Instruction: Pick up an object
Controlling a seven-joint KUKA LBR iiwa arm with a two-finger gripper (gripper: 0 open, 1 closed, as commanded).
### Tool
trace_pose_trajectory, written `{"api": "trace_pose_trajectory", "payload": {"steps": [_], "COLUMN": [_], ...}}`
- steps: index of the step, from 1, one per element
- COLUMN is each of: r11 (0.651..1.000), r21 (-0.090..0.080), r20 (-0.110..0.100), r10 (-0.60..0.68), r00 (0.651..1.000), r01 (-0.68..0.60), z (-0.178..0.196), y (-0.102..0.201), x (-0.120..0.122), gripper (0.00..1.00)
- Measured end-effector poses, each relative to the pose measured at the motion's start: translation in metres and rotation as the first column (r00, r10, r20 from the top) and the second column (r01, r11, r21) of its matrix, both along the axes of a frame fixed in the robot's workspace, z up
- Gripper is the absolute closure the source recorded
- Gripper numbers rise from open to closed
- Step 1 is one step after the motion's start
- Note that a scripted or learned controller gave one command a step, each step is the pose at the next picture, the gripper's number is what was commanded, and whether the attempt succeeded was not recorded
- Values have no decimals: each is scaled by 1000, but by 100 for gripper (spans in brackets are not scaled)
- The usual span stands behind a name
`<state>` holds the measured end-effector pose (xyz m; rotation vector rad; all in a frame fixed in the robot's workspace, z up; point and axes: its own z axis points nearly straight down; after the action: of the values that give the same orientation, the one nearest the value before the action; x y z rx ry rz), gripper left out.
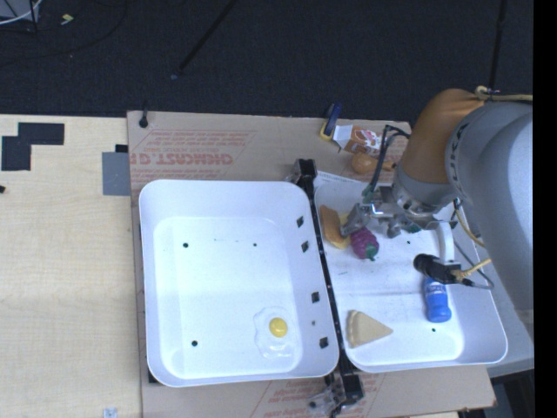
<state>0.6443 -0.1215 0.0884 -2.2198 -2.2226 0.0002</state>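
Over the far half of the right bin (409,352), we see the jaws poised by a purple toy vegetable (364,244) with a green tip. We cannot tell how far they are parted, nor whether they touch it. Just left of the purple piece, an orange-yellow pastry shape (332,226) lies against the bin's left wall. Toward the front of the same bin lie a pale wedge (367,327) and, well to its right, a blue bottle (437,304). We find a fried-egg toy (277,328) in the left bin (218,268), near its front right corner.
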Motion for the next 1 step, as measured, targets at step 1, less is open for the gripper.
{"api": "trace_pose_trajectory", "payload": {"steps": [1], "r11": [1000], "r21": [-1], "r20": [-1], "r10": [0], "r00": [1000], "r01": [0], "z": [0], "y": [7], "x": [0], "gripper": [0]}}
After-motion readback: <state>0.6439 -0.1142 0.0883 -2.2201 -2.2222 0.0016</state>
